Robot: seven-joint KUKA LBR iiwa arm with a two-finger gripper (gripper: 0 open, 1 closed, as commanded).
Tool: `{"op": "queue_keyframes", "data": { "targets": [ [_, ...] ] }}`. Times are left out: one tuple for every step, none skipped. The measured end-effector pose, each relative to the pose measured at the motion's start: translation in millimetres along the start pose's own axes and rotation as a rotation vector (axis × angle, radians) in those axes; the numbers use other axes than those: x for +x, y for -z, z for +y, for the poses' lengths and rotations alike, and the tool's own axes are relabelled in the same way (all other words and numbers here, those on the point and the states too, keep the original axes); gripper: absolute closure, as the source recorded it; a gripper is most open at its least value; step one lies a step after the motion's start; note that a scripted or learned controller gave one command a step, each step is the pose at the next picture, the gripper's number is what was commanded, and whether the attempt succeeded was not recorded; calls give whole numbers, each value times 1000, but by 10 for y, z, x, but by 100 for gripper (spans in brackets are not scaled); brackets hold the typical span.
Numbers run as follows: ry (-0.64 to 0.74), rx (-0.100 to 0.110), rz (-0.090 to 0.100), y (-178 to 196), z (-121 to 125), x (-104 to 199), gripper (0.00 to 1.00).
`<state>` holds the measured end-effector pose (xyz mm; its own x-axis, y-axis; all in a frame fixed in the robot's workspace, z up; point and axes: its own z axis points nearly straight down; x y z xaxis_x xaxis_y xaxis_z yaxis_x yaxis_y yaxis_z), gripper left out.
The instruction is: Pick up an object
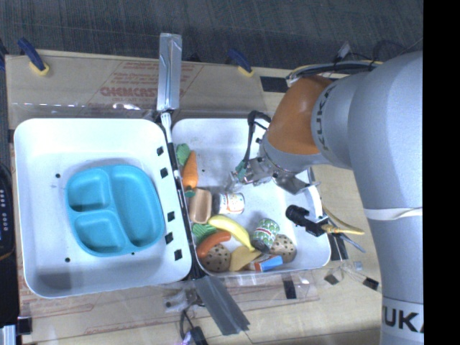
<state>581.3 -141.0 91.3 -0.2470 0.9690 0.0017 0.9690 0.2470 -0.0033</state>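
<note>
My gripper [241, 176] reaches down into the right bin [215, 131], near its middle. Just below and left of it lies a small white jar with a red label [232, 204]; nothing shows between the gripper and the jar that tells whether they touch. To the left, against the bin's wall, are an orange carrot [190, 169] and a tan bun [200, 205]. Toward the front lie a yellow banana [231, 228], a green and white can [264, 232] and two brown cookies [217, 259].
The left bin [43, 142] holds a blue divided plate [113, 208]. A green piece [183, 153] sits behind the carrot. A red piece [212, 241], a yellow wedge [248, 259] and a blue block [271, 264] crowd the right bin's front edge.
</note>
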Motion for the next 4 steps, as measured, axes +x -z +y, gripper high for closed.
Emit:
{"op": "queue_keyframes", "data": {
  "targets": [
    [-287, 0, 0, 3, -535, -202, 100],
    [-287, -1, 1, 3, -532, -200, 0],
    [-181, -3, -1, 7, -1044, -265, 0],
    [-176, -5, -2, 113, -1027, -268, 100]
  ]
}}
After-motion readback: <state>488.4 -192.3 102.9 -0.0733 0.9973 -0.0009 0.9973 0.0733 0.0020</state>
